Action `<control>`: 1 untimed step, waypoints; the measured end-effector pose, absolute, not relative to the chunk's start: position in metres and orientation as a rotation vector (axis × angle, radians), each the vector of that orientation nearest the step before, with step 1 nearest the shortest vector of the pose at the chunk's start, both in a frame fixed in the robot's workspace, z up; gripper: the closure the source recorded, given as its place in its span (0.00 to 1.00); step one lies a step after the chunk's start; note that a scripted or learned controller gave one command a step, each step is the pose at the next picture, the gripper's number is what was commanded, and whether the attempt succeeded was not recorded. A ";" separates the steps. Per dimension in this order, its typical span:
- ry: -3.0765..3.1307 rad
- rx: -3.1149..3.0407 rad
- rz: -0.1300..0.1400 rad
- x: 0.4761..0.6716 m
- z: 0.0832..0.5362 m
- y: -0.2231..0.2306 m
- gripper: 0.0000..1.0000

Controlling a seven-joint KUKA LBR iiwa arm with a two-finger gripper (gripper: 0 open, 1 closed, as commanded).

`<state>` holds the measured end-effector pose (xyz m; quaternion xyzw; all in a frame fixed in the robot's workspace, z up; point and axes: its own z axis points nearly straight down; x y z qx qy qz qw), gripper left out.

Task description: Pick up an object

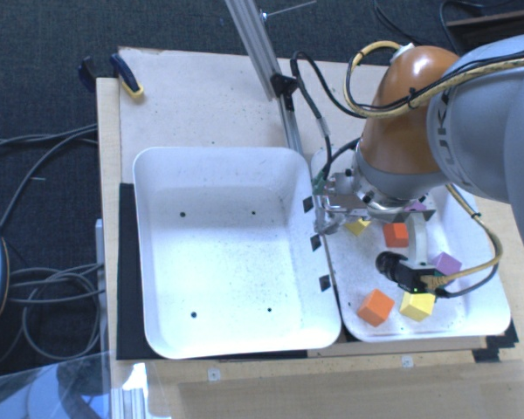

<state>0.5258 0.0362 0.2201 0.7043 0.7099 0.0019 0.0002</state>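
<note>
The grey arm with its orange band reaches from the right over the right bin. Its gripper hangs low near that bin's left wall, mostly hidden under the wrist. A yellow block lies right beside the gripper. Close by sits a red-orange block. Further forward lie an orange cube, a yellow cube and a purple block. A sliver of another purple piece peeks out under the wrist.
The left bin sits beside the right one, its floor speckled with dark dots. A metal rod slants in from the top. Cables loop around the wrist and over the right bin. A blue-yellow clamp rests at the bench's back left.
</note>
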 end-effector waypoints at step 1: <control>2.229 2.213 0.007 0.540 0.235 0.089 1.00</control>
